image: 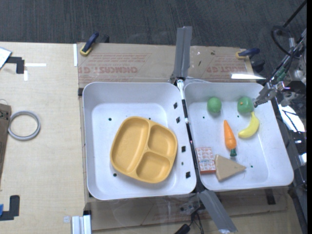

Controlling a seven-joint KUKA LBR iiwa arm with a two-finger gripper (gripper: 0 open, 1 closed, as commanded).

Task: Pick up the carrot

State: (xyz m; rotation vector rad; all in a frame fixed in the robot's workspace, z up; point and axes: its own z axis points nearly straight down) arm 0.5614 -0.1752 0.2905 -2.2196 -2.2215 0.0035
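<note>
The carrot [229, 135] is orange with a small green stub at its near end. It lies lengthwise in the middle of the right bin [273, 177]. A grey metal part that looks like my gripper [267, 94] reaches in over the bin's far right rim. It sits up and to the right of the carrot, well apart from it and close to a green fruit [245, 105]. Nothing is visibly held.
A yellow banana [249, 126] lies just right of the carrot, and a green ball [214, 105] lies beyond it. A tan wedge [228, 168] and a small pink box [205, 160] sit near the front. The left bin [92, 130] holds a yellow divided plate [144, 149].
</note>
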